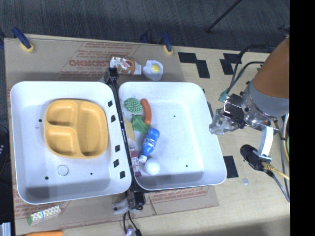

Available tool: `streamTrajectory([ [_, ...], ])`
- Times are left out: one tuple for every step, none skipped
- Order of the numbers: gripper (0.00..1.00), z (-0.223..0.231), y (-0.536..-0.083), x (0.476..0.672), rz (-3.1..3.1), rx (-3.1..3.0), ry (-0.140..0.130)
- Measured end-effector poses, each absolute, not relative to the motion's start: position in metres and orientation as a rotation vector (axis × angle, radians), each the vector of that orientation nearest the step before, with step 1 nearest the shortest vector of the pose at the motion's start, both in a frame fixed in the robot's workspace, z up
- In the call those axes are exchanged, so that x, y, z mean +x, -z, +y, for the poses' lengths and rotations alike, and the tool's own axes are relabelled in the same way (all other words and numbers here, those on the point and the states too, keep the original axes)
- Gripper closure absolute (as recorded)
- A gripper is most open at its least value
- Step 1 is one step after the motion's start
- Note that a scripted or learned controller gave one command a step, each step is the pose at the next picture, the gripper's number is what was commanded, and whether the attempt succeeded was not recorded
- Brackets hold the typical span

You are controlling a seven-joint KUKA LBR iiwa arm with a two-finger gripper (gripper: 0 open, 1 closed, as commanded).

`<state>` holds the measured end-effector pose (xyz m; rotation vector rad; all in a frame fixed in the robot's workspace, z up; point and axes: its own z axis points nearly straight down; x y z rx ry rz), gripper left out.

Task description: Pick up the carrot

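camera view: single overhead slant, both bins in frame
landmark: right bin (194, 132), white, shallow, sitting on the tabletop (206, 200)
carrot: carrot (146, 111), small, orange, lying inside the right bin near its upper-left corner, long axis roughly top to bottom
carrot neighbours: green round piece (131, 104) just beside it on the left; green leafy piece (139, 124) touching or nearly touching its lower end; blue bottle (149, 143) below that, tilted, white cap end toward the bin's lower-left corner
other in right bin: white ball (152, 167) near the lower-left corner
left of right bin: left bin (29, 112) with yellow divided plate (77, 128) in it
above right bin: small carton (123, 65) and yellow-white cup (153, 70) on the tabletop, outside the rim
jaws: gripper (220, 126) sits outside the right bin, just beyond its right rim, about mid-height; can't tell if jaws are apart or together, too blurred and seen end-on
held: nothing visible between the jaws
arm: grey body with orange band (275, 73), right of the right bin
step: approach not begun in earnest; carrot untouched, well apart from the gripper, full bin width between them
next move: my read, cross over the right rim toward the bin's upper-left corner, align jaws across the carrot's short axis, descend
risk: crowded spot; green pieces and bin's left wall close by, jaws could catch a neighbour or nudge the carrot off
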<state>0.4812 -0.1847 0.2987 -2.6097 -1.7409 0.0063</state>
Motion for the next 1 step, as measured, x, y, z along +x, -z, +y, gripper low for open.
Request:
streamTrajectory([
  [1.00, -0.1972, -0.3313, 0.4762, -1.528, -2.743, -0.005],
])
